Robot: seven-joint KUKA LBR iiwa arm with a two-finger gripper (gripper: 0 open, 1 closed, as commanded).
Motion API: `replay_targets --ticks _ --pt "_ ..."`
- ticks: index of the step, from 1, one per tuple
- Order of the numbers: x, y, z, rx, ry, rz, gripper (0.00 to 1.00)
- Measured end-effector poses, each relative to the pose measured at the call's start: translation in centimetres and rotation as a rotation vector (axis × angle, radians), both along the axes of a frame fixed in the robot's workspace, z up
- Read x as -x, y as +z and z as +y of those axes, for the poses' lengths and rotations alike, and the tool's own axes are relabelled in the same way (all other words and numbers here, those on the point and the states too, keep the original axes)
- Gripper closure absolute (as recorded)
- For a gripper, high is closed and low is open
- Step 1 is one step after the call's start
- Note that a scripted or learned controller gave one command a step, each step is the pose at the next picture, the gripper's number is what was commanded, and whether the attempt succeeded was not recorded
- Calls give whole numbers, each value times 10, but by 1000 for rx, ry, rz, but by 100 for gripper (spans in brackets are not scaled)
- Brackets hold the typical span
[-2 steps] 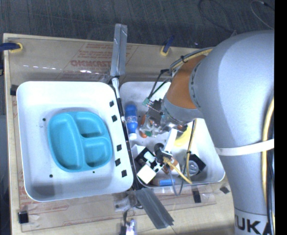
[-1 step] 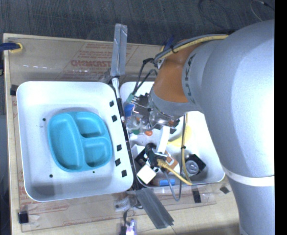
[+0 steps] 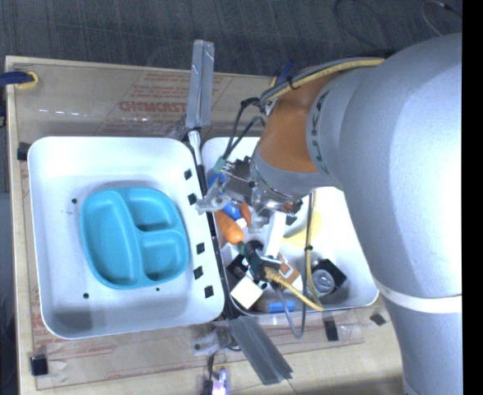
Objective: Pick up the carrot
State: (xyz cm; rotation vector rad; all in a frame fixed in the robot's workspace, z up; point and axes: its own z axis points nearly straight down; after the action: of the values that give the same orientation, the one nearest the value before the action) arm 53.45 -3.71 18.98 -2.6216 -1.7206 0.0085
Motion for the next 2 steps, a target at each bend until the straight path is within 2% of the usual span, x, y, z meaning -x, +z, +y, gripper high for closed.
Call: replay_targets --ticks 1,2 --pt "8 -61 -23 -15 -41 -9 0" --pt "11 -66 -29 -28 -41 -17 0"
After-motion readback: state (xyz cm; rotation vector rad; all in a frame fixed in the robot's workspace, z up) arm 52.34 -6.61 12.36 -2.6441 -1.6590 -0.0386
